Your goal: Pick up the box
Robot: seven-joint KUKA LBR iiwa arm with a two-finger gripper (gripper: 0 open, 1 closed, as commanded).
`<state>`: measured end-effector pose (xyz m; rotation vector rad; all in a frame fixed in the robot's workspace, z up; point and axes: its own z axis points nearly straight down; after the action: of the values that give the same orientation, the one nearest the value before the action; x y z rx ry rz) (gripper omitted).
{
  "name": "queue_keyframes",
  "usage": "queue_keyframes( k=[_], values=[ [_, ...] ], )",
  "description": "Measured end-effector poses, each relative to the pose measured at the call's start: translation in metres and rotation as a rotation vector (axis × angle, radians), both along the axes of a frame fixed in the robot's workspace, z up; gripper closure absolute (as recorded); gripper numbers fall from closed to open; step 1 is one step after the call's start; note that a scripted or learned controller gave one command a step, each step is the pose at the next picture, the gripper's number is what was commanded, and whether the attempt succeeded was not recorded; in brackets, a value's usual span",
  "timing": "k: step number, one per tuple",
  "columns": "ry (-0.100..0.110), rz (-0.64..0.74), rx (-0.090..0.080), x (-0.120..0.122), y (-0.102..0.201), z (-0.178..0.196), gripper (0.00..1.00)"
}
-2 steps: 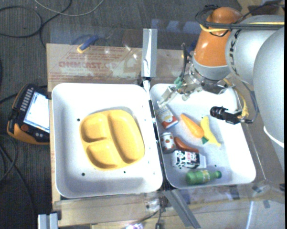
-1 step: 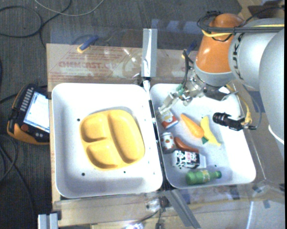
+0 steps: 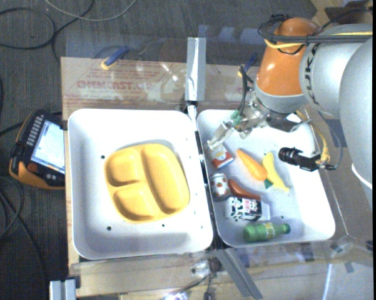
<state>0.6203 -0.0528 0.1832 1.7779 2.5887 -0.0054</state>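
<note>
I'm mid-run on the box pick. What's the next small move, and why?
Probably shift the end effector toward the bin's near side and over the box. It now sits at the far left part of the right bin, by the small can, while the black-and-white box lies beyond the sausage, untouched.

Two bins side by side mid-frame, arm entering from the upper right.

The left bin (image 3: 81,167) holds a divided tray (image 3: 147,181). In the right bin (image 3: 313,220), the gripper (image 3: 222,136) hangs at upper left over a can (image 3: 223,160); carrot (image 3: 252,165) and banana (image 3: 274,170) lie centre; the box (image 3: 245,209) sits lower, a bottle (image 3: 266,231) below it.
</note>
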Motion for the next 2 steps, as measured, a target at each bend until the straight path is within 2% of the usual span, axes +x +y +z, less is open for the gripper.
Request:
queue_keyframes(
  k=[1,2],
  values=[
    [0.0,0.0,0.0,0.0,0.0,0.0,0.0],
    [0.0,0.003,0.003,-0.071,-0.018,0.077,0.0]
  ],
)
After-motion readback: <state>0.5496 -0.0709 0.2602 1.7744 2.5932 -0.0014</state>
